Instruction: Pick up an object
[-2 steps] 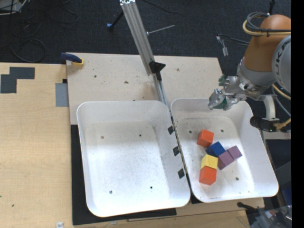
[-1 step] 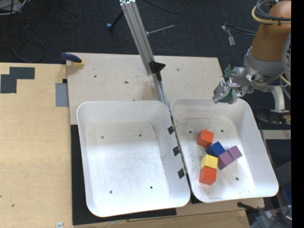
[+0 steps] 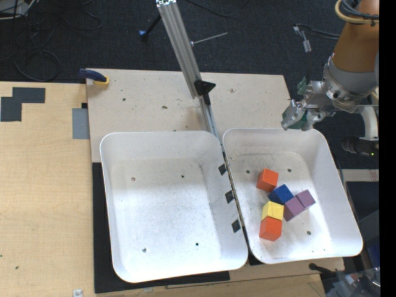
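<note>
Plywood bench [image 3: 148, 101] with 2 white bins [image 3: 167, 265] over dark cabled floor [image 3: 247, 11]; tool [image 3: 296, 119] state unclear.

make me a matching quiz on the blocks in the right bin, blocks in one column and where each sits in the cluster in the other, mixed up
Column 1
1. blue block
2. purple block
3. yellow block
4. upper orange block

Column 2
A. farthest right in the cluster
B. top of the cluster, nearest the bin's far wall
C. middle, between the upper orange block and the yellow one
D. directly above the lower orange block

Pairs: 1-C, 2-A, 3-D, 4-B
</note>
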`<state>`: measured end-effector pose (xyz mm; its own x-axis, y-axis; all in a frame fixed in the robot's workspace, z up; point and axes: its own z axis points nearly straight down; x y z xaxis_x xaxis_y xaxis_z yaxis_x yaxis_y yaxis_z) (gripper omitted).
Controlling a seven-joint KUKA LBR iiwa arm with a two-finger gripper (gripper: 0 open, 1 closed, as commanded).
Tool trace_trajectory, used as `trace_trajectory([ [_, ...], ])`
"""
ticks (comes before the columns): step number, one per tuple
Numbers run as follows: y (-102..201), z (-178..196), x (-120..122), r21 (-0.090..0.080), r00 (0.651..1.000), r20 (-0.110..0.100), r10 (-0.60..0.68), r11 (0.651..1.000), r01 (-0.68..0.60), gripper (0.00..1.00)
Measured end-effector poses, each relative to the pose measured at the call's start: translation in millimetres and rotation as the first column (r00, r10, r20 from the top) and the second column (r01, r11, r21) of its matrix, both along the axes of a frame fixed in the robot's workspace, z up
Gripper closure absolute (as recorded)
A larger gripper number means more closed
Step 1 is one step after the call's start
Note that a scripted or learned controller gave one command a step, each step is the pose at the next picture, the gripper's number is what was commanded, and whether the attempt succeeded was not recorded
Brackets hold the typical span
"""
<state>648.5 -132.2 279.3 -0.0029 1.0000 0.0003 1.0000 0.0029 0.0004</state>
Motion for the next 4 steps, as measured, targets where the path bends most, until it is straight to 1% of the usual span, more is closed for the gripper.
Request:
trace_trajectory([
  [1,46.7,-1.3,-19.2,0.002,1.000,-0.005,0.000,1.000,0.000,1.00],
  [2,81.7,-16.8,-48.7,0.002,1.000,-0.008,-0.001,1.000,0.001,1.00],
  [3,133.0,-18.5,-73.8,0.002,1.000,-0.007,0.001,1.000,-0.001,1.00],
  [4,177.3,-37.8,-88.0,0.001,1.000,-0.008,0.001,1.000,-0.001,1.00],
])
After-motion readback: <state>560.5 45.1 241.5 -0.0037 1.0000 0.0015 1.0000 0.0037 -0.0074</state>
